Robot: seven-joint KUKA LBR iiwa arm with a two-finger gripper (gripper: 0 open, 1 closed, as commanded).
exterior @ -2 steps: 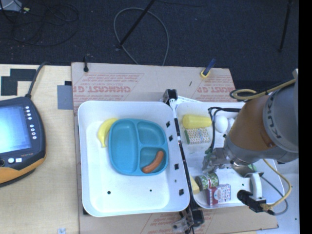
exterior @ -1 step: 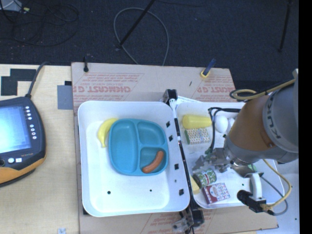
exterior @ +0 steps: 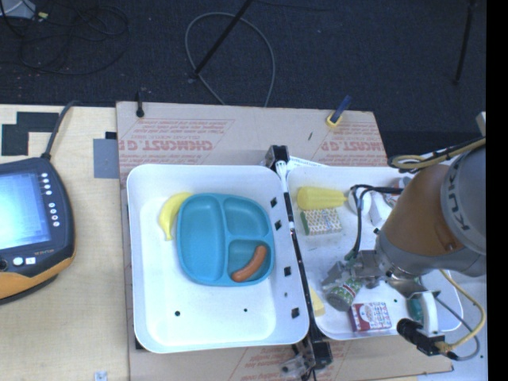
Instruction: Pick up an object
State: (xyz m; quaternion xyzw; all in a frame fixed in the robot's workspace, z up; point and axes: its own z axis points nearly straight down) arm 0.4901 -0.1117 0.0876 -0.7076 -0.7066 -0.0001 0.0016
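Closest to me, a small red-and-white carton (exterior: 371,316) lies flat at the near edge of the right bin (exterior: 357,171), and just beyond it, touching or nearly so, sits a small dark can (exterior: 343,295). The end effector (exterior: 347,276) hangs right over that can, so I take the can to be what it is after. From where I stand I cannot tell how wide the end effector stands, nor whether it has anything in it. The can looks light, stiff and smooth, probably a bit slippery on its round wall. I would take it across the sides, square to its axis, since it may roll or skid against the carton if caught off-centre. Farther back in the same bin are a speckled little box (exterior: 321,222) and, just behind it, a yellow toy (exterior: 321,198). The left bin (exterior: 206,316) holds a blue divided plate (exterior: 206,236) with a sausage (exterior: 250,263) in its near right compartment, and a banana (exterior: 168,213) tucked against the plate's left rim.
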